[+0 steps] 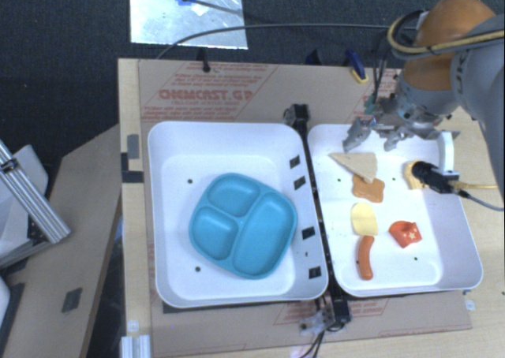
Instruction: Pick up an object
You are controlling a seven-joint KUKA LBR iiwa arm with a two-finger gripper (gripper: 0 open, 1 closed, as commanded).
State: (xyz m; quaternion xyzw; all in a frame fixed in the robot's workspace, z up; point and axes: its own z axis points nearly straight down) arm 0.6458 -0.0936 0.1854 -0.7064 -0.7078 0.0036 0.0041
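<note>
Overhead, the metal claw [372, 136] hangs with its two fingers spread apart, gripping nothing, at the far edge of the right bin [465, 258]. Just below its fingertips lies a flat tan triangular wedge [357, 163], with a brownish lumpy piece [368, 188] touching it. Further below sit a pale yellow block [364, 219], a slim orange sausage [365, 257] and a glossy red chunk [405, 233]. Well left, a smooth blue divided plate [241, 225] rests in the left bin [177, 151].

Grey arm [473, 72] reaching from right, wrist bent down, jaws spread, nothing between
</note>
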